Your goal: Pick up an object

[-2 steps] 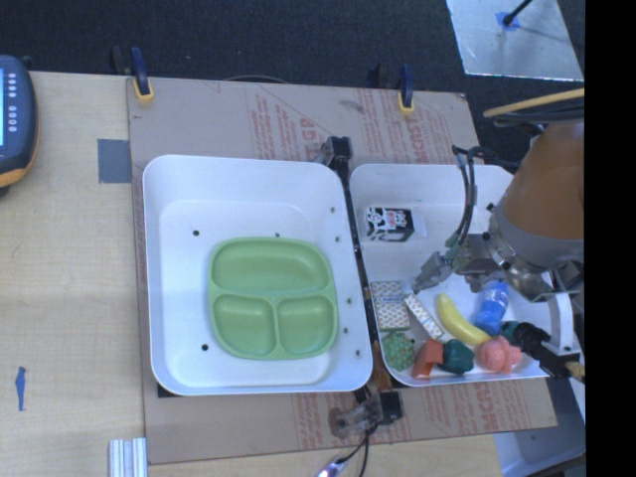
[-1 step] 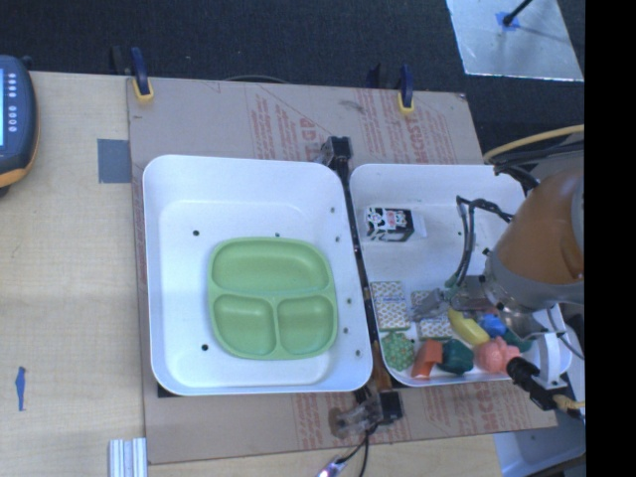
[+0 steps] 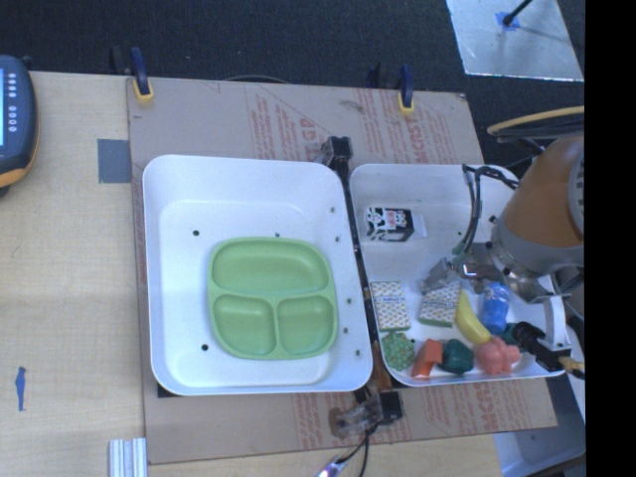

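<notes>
My gripper (image 3: 443, 274) hangs low in the right bin (image 3: 437, 189), reaching in from the right below the orange band (image 3: 545, 205) of the arm. It is just above a green-patterned packet (image 3: 437, 309), and I cannot tell if it touches it. Right of the packet lie a yellow banana (image 3: 469, 319) and a blue bottle (image 3: 495, 307). A black-and-white carton (image 3: 388, 223) lies further back in the bin. Along the front wall sit a green lump (image 3: 397, 349), an orange block (image 3: 427, 358), a dark green piece (image 3: 458, 356) and a salmon piece (image 3: 498, 358).
A second patterned packet (image 3: 390, 305) lies by the right bin's left wall. The left bin (image 3: 179, 266) holds a green divided plate (image 3: 270, 297). Clamps (image 3: 404, 87) pin the cardboard sheet at the back. A blue and yellow device (image 3: 14, 117) sits at the far left.
</notes>
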`<state>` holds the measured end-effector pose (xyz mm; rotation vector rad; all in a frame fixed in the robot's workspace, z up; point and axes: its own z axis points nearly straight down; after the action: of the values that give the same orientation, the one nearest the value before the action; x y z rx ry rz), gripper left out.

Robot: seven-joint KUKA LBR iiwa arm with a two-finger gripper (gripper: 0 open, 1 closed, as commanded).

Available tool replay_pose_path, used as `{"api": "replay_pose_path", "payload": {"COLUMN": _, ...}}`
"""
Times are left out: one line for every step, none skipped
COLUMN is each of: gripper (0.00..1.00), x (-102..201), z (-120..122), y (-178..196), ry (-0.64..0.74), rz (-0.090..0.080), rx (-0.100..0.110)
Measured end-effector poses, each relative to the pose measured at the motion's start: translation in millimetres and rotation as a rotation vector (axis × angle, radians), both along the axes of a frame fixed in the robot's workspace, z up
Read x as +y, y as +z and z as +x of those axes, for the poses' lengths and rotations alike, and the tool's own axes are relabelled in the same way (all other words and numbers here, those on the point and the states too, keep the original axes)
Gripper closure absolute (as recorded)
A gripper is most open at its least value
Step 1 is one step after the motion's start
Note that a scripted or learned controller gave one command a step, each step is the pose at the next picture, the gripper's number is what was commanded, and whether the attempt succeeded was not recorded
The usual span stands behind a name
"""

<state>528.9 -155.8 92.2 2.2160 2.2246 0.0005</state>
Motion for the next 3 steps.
{"api": "replay_pose_path", "payload": {"gripper": 0.0, "x": -33.9, "z": -36.3, "y": 0.2, "ry": 0.006, "rz": 0.016, "rx": 0.004}}
{"api": "replay_pose_path", "payload": {"gripper": 0.0, "x": -12.1, "z": 9.3, "y": -0.2, "ry": 0.004, "rz": 0.0, "rx": 0.001}}
{"api": "replay_pose_path", "payload": {"gripper": 0.0, "x": -48.1, "z": -31.0, "y": 0.3, "ry": 0.007, "rz": 0.021, "rx": 0.005}}
